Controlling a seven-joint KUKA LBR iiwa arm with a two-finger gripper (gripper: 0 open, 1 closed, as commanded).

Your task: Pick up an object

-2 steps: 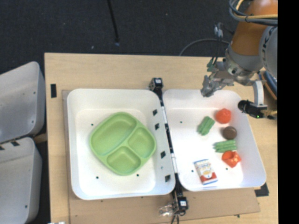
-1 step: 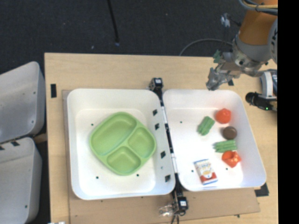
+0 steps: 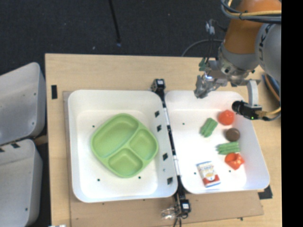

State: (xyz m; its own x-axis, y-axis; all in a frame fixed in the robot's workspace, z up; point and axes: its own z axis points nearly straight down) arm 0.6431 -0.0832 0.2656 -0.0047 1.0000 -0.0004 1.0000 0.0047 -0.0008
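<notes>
Grey gripper [image 3: 202, 91] hanging over right bin's [image 3: 189, 174] far edge, can't tell finger state. Approach step, nothing held. Next up: dropping toward green pickle [image 3: 208, 126] just below.

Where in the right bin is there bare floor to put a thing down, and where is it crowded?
In the right bin, the left strip is bare, between the divider and the green pickle, above the small carton. The far edge below the hand is bare too. The right side is crowded: red ball, brown ball, green beans, red pepper.
</notes>
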